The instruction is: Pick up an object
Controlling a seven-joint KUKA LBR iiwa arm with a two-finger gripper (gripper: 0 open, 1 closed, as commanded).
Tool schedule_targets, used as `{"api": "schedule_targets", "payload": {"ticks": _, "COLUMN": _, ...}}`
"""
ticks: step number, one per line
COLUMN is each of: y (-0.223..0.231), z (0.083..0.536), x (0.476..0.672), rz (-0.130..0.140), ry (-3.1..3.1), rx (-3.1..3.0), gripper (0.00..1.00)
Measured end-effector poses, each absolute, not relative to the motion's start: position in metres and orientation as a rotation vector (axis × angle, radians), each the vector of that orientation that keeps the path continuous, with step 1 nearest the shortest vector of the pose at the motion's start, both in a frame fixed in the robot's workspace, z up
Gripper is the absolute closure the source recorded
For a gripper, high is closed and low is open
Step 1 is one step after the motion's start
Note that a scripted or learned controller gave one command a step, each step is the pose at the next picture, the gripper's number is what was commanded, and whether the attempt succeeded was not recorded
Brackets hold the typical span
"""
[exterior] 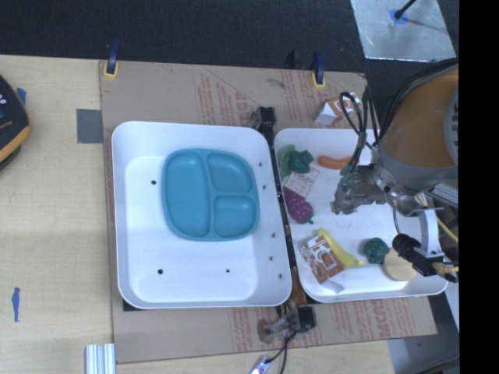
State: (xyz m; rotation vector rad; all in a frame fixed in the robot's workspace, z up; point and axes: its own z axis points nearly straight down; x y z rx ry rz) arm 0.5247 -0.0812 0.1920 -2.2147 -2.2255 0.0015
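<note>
gripper [347, 197] hovering mid right bin [355, 287], jaw state unclear, cannot tell | candidates: purple grapes [299, 205] by left wall, yellow banana [341, 250] near front edge, green toy [376, 248] front-right | advice: drop straight over one isolated piece, avoid walls

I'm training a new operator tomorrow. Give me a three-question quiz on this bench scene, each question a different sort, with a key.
1. True or false: the blue divided plate lies in the left bin.
2. Multiple choice: which thing lies right beside the yellow banana? A) red snack packet B) orange carrot C) purple grapes
3. Fill in: the gripper hangs over the ____ bin.

Key: 1 true; 2 A; 3 right.
</note>
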Motion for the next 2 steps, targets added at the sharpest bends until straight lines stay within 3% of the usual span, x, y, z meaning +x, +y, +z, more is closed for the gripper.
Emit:
{"api": "schedule_targets", "payload": {"ticks": 1, "y": -0.082, "z": 0.192, "x": 0.524, "rz": 0.003, "ry": -2.225, "rx": -2.215, "gripper": 0.0}}
{"api": "schedule_targets", "payload": {"ticks": 2, "y": -0.114, "z": 0.093, "x": 0.504, "rz": 0.0, "ry": -2.229, "rx": -2.219, "gripper": 0.0}}
